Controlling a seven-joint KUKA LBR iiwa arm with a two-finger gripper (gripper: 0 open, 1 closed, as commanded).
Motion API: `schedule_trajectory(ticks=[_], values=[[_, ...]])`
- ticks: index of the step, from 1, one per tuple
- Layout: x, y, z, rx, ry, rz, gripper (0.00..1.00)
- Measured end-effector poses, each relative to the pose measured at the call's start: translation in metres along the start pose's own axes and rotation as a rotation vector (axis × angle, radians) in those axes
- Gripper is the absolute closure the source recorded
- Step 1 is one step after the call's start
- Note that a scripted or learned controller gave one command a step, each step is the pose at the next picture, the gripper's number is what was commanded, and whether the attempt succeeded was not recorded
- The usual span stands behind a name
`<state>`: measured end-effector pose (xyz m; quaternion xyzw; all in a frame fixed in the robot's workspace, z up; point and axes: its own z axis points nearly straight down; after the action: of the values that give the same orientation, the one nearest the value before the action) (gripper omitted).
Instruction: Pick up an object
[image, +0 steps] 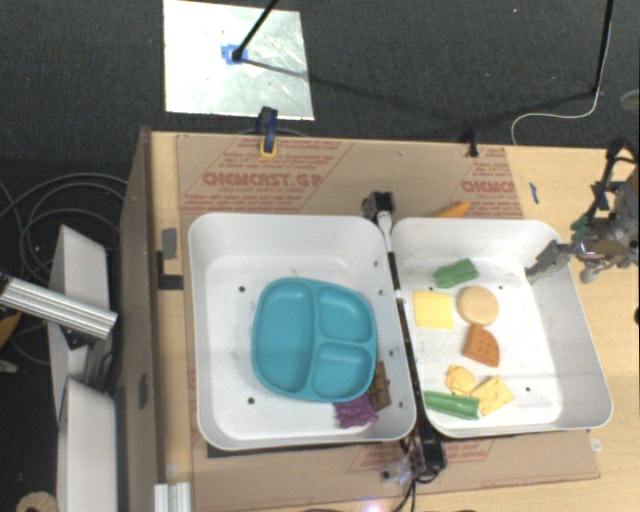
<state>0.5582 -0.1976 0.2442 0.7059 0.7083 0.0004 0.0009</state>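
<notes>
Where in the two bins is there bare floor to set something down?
Right bin: bare along its right side, beyond the waffle; crowded left of that. Left bin: bare strips above and left of the blue plate; its lower right corner holds purple grapes.

Toy foods (466, 335) are crowding the right bin's (560, 395) left half; its right half is lying open for passage.

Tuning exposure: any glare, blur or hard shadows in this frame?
Camera view: glare washes out the foil sheet up top; white bins bright but not clipped; shadows soft; the gripper at the right bin's rim is blurry; food items stay readable.
</notes>
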Motion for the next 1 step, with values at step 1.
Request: schedule_trajectory(ticks=[1], values=[[0.0550,-0.0217,0.0797,0.008,0.005,-0.005,0.00]])
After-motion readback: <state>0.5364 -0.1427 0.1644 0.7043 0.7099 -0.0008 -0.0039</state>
